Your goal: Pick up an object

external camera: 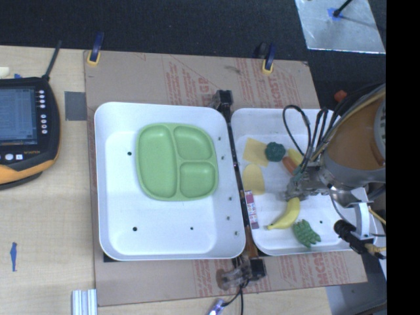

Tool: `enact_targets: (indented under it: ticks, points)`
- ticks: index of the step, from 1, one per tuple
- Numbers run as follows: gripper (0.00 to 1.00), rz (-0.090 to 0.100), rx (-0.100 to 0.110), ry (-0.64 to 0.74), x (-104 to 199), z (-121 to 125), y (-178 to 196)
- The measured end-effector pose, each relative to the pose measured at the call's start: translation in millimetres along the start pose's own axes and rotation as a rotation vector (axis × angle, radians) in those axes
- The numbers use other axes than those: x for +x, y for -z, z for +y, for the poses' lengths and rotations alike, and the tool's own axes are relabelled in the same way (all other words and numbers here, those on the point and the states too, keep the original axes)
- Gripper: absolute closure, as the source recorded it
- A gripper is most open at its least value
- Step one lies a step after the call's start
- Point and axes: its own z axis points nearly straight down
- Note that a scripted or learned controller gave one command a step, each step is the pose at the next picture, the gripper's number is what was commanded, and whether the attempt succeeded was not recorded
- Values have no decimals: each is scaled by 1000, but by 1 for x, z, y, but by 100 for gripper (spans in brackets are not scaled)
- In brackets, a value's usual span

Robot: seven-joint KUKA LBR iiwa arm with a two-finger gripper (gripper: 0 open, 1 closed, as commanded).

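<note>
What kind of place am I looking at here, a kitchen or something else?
Probably a robotics lab bench, not a kitchen: a robot arm reaches over a white bin of toy food, and a handheld control pendant sits nearby.

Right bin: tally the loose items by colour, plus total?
Yellow: 4, banana, flat slice, rounded piece, small piece
Green: 2, dark lump, leafy piece
Orange-red: 1, piece partly hidden by the arm
Total: 7 visible

The right bin's [262, 245] three-o'clock side is covered by the arm [354, 146]. The orange piece [289, 165] is half hidden behind cables. The pendant [26, 133] is cut off at nine o'clock.
</note>
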Motion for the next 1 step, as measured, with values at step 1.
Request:
enact_targets:
  ticks: [1]
  points:
    - [100, 2, -6, -1, 72, 84, 89]
